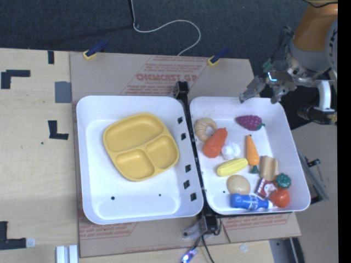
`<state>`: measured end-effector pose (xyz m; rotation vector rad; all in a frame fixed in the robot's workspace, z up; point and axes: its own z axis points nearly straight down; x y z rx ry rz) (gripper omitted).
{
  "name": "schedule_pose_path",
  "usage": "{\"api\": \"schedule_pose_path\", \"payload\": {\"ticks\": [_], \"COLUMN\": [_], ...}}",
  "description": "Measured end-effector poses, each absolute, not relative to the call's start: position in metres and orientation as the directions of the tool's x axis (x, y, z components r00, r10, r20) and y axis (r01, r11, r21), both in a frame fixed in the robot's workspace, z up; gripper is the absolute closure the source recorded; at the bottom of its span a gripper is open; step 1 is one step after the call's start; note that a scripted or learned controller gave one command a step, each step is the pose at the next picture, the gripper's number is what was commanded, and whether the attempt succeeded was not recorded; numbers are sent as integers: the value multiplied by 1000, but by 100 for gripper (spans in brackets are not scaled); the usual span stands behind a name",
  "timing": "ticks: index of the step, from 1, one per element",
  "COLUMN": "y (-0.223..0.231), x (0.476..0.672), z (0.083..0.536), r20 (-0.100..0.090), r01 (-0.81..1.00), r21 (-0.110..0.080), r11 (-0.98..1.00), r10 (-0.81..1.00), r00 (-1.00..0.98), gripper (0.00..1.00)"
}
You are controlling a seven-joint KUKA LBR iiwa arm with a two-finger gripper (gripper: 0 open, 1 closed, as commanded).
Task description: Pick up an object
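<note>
The right bin (288, 125) holds several toy foods: purple grapes (249, 122), a croissant (204, 126), a red-orange pepper (215, 142), a carrot (252, 150), a corn cob (231, 167), a potato (238, 184), a blue bottle (248, 203), a tomato (280, 198) and a tan block (267, 167). My gripper (262, 92) hovers above the bin's far edge, up and right of the grapes. Its fingers (248, 92) are spread open with nothing between them.
The left bin (88, 147) carries a yellow divided plate (141, 146). Black clips run along the seam between the bins (189, 147). A white cable (164, 26) loops behind the cardboard base. The arm's orange band (315, 21) stands at the upper right.
</note>
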<state>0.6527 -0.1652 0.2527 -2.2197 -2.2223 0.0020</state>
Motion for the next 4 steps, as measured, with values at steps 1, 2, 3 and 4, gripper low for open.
{"api": "schedule_pose_path", "payload": {"ticks": [1,2,3,4], "y": [-128,-92,-112,-110], "x": [573,672,612,614], "z": [117,86,84,94], "r20": [-3,-5,-1,-1], "r01": [1000,1000,1000,1000], "r21": [9,3,-4,-1], "r11": [0,8,-1,1], "r10": [1000,1000,1000,1000], "r00": [0,-8,1,-1], "gripper": [0,0,0,100]}}
